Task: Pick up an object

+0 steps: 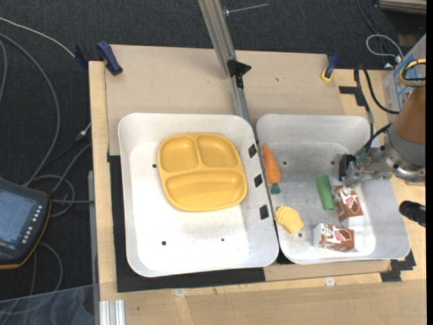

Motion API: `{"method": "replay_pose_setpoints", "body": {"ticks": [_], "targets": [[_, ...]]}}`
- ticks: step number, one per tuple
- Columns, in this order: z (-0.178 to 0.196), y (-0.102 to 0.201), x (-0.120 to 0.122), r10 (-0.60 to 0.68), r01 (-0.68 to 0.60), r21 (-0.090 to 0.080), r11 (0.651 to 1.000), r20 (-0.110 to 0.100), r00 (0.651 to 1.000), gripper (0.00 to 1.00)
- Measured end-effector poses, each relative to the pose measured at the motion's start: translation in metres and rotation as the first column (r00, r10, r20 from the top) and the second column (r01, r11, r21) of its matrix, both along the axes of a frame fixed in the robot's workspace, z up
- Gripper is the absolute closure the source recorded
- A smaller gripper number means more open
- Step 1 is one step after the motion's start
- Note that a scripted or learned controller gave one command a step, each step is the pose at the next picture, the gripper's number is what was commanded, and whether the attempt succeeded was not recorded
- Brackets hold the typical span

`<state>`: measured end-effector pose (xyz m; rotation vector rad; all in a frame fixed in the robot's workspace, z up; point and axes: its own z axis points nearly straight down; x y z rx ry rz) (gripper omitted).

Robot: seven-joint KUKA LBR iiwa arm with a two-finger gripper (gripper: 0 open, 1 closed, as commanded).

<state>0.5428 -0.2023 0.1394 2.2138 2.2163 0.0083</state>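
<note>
Right bin (304, 122), contents:
- Green stick-shaped piece (326, 191), mid-bin, lying lengthwise.
- Brown-and-white packet (348, 204), just beside the green piece on its right.
- Second brown-and-white packet (336, 236), near the front wall.
- Yellow corn-like piece (289, 219), front left.
- Orange carrot (271, 165), along the left wall.

Jaws: low over the right bin, just above the upper packet and the top end of the green piece. Cannot tell whether they are spread or pressed together. Nothing seen between them.

Arm (413, 134): enters from the right.

Left bin (196, 246): one yellow divided plate (201, 171), upright, towards the back.

Both bins rest side by side on the tabletop (169, 80).
</note>
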Motion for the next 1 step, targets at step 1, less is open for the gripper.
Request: {"method": "replay_pose_setpoints", "body": {"ticks": [1], "targets": [[0.0606,-0.0080,-0.0020,-0.001,0.001,-0.001,1.000,-0.003,1.000,1.00]]}}
